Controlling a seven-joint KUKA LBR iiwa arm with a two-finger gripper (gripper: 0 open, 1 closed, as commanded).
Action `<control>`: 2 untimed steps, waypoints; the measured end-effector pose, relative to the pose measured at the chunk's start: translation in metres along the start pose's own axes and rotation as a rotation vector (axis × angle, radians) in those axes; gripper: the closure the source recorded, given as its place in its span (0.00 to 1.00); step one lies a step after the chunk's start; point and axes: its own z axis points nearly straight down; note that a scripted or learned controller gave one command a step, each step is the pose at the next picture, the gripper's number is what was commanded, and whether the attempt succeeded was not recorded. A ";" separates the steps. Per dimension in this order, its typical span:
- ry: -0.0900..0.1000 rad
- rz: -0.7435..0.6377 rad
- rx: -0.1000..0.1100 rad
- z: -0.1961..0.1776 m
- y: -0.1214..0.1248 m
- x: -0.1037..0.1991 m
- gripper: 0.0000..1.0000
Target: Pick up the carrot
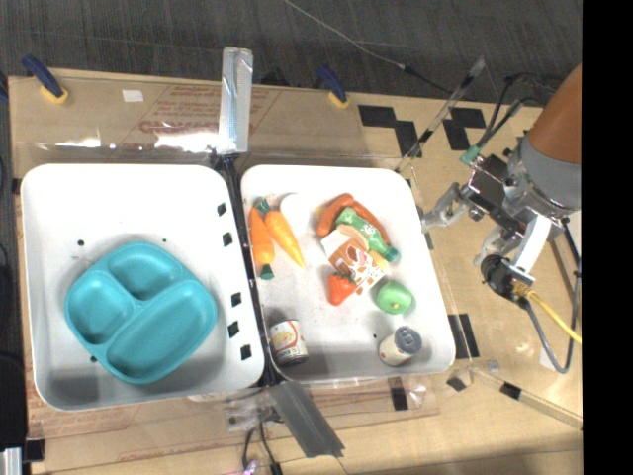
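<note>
One carrot [284,235], right bin's [420,255] top-left corner, beside its left wall: likely light, stiff, smooth; grip mid-body. Gripper [450,206] outside bin; finger state indiscernible.

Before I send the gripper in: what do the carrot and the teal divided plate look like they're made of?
Carrot: likely moulded plastic toy food; uniform orange, smooth, slightly glossy, with a green stub at its top. Teal divided plate: probably hard plastic; even colour, rounded moulded compartments, soft sheen. Neither can be confirmed from looks alone.

A wooden bench [514,433] stands on dark grey carpet [129,13].
</note>
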 end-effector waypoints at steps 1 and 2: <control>-0.002 0.221 0.009 0.035 0.002 0.004 0.00; -0.003 0.211 0.014 0.026 0.002 0.006 1.00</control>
